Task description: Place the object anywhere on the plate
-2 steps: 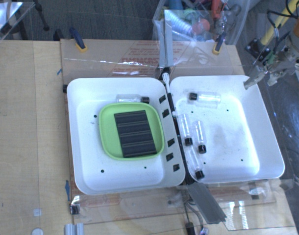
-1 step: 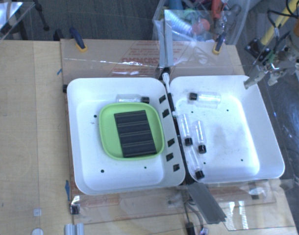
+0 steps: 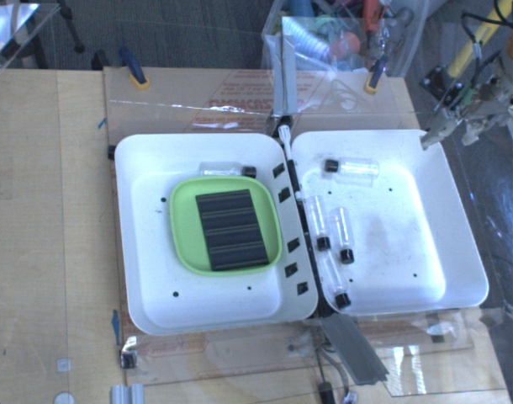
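A square green plate (image 3: 182, 225) lies in the left white bin (image 3: 147, 310). A dark ribbed rectangular block (image 3: 231, 230) rests flat on the plate, covering most of its middle. A clear vial with a black cap (image 3: 227, 172) lies just behind the plate, against the bin's far wall. Several more clear vials with black caps lie in the right bin (image 3: 425, 251): one near the far wall (image 3: 352, 168), two side by side near the divider (image 3: 317, 219) (image 3: 343, 232), and one at the front beside the divider (image 3: 330, 278).
A black-clipped divider (image 3: 292, 225) runs between the two bins. A clear box of colourful clutter (image 3: 349, 19) stands behind them. Cables and metal hardware (image 3: 462, 99) crowd the far right corner. Bare wooden bench (image 3: 46, 225) extends to the left.
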Tool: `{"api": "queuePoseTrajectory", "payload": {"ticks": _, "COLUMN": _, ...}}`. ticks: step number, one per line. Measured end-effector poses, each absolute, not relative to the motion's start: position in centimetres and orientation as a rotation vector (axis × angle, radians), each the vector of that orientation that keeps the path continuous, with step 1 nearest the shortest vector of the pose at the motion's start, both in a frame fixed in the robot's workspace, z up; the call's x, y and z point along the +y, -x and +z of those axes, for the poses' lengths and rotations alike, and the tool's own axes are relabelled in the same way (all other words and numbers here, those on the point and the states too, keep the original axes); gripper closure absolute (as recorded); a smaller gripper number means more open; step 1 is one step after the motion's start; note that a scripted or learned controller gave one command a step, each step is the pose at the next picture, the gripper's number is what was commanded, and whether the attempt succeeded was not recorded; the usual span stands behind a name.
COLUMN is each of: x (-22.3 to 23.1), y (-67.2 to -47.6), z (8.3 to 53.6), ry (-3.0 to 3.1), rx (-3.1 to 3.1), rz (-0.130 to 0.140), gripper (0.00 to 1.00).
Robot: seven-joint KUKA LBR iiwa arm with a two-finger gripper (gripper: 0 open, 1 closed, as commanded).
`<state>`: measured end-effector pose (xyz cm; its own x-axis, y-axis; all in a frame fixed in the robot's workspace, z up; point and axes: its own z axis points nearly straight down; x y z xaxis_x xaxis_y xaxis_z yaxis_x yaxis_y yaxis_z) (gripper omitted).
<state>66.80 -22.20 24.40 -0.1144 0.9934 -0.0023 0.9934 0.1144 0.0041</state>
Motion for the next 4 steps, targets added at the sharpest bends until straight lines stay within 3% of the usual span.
{"api": "queuePoseTrajectory", "payload": {"ticks": 4, "x": -22.09, "y": -66.81, "z": 23.86, "ry": -2.064, "rx": 2.364, "rz": -0.002, "gripper": 0.0}}
